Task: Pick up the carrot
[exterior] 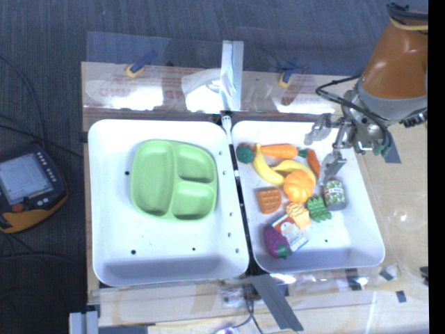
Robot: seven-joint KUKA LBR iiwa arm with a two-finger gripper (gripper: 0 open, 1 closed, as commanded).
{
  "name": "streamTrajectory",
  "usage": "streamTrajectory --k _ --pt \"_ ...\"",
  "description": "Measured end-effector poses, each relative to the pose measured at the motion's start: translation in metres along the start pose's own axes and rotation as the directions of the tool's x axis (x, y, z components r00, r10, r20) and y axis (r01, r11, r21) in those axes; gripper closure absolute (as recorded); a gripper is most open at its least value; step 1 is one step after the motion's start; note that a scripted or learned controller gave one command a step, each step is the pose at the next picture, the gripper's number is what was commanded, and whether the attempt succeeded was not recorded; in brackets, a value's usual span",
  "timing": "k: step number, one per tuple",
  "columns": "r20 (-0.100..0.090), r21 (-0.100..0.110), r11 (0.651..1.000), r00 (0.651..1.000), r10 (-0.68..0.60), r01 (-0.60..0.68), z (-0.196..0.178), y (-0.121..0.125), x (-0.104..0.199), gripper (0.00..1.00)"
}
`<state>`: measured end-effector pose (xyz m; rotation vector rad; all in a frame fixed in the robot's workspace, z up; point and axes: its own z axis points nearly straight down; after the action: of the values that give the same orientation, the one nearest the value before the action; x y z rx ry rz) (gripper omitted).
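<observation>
Your gripper [327, 147] hangs over the far right part of the right bin [361, 239], its two fingers spread apart with nothing between them. One fingertip seems to sit just beside a small orange piece [313, 163], though the view is too coarse for you to tell whether they touch. The carrot [278, 150] lies to the gripper's left near the bin's far wall, just above the banana [272, 170]. Nearer you see an orange fruit [299, 184], a waffle [269, 200] and a purple eggplant [274, 242]. The left bin [118, 256] holds a green divided plate [174, 179].
</observation>
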<state>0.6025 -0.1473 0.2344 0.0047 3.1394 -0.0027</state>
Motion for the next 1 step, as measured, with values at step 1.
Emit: streamTrajectory --k 1 --pt "0.014 0.005 0.981 0.981 -0.193 0.193 0.1302 0.0204 -0.0061 0.00"
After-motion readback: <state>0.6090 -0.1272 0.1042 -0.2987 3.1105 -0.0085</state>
